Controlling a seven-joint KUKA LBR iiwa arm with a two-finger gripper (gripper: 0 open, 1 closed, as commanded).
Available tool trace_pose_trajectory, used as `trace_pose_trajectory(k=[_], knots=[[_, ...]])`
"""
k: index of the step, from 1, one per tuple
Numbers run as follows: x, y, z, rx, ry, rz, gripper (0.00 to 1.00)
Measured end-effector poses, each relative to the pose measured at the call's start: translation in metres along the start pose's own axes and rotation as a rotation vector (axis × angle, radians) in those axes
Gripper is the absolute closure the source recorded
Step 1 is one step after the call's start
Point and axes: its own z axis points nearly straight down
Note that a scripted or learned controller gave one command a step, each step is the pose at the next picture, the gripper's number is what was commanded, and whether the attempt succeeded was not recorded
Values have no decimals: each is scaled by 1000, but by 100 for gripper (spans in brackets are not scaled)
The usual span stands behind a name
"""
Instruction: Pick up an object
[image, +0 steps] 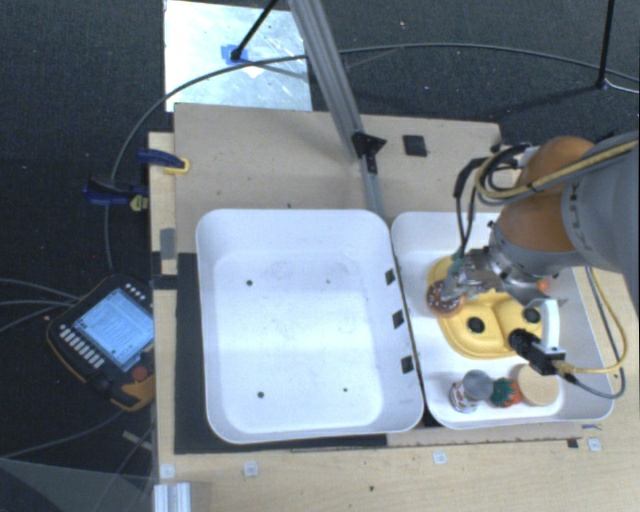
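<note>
Tan surface (300, 150) carries two bins; jaws state cannot be told, low over yellow plastic toy (485, 325); pickup unconfirmed.

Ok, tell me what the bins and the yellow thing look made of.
Bins: probably moulded plastic, white, smooth and slightly glossy, judging by the rounded rims and soft highlights.
Yellow thing: likely hard plastic, an evenly coloured rounded shell with dark holes; it could be rubber, the picture is too coarse to settle it.
</note>
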Motion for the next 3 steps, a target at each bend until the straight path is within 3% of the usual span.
trace_pose_trajectory(k=[1,2,3], knots=[[6,-6,-52,22,2,1,100],[5,-2,-106,21,1,1,100],[6,-1,-114,25,2,1,100]])
